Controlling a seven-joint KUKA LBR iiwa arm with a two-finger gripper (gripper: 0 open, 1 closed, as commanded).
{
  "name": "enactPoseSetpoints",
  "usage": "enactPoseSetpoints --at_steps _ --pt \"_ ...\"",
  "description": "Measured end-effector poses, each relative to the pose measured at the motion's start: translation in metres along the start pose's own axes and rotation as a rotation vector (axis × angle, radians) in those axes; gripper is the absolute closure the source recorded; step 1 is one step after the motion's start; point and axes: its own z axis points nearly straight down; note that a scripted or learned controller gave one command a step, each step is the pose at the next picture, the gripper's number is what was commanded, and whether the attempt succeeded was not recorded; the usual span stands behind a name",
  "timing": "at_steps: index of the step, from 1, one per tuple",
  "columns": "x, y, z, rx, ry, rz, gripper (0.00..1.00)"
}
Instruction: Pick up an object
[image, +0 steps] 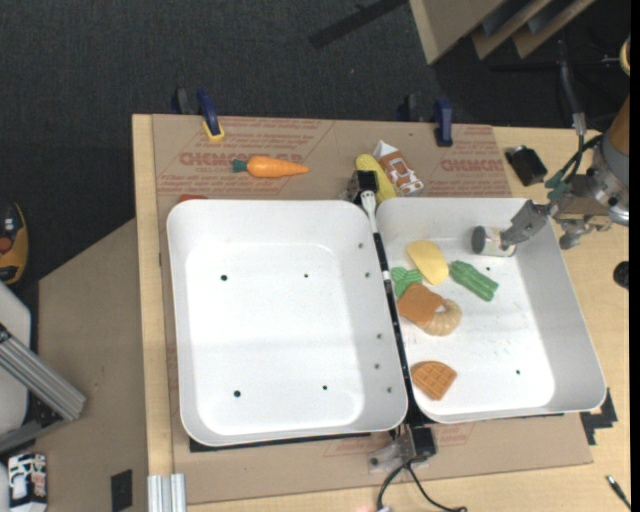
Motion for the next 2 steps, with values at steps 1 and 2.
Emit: enactPoseSetpoints --at_steps 1,2 --pt "0.052 0.006 0.184 0.007 0.004 -0.003 0.0" --pt "0.074 0.053 0.177 -0.004 0.0 -0.004 0.0"
